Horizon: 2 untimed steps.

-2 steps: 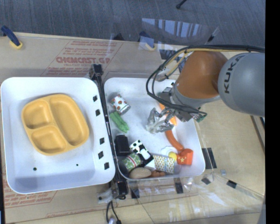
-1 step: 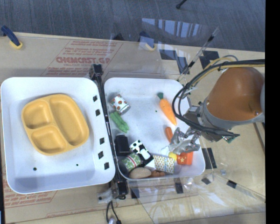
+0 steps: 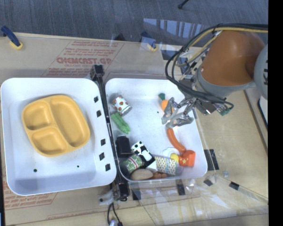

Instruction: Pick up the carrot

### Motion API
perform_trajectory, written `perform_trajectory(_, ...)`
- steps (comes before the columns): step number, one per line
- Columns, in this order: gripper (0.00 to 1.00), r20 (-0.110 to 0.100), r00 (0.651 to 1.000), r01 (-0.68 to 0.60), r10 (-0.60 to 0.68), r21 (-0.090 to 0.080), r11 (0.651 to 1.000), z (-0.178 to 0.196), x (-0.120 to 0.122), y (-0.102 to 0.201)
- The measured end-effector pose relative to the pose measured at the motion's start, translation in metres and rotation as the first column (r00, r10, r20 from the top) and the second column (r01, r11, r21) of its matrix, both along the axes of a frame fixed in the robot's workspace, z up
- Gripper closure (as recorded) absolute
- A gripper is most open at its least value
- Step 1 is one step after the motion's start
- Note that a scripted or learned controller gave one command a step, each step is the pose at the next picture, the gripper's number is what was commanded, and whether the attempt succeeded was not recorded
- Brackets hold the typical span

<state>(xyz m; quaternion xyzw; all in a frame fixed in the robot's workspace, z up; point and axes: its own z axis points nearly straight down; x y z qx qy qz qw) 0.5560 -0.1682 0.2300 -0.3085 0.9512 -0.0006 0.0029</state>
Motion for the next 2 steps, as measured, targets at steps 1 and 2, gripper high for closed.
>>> perform_trajectory(1, 1.0, -0.015, 0.99, -0.138, 0.138, 0.006, 0.99, -0.116, 0.005, -0.04)
perform_trajectory(2, 1.0, -0.007, 0.991, 0.135, -0.135, 0.001, 0.991, -0.082, -0.032, -0.025)
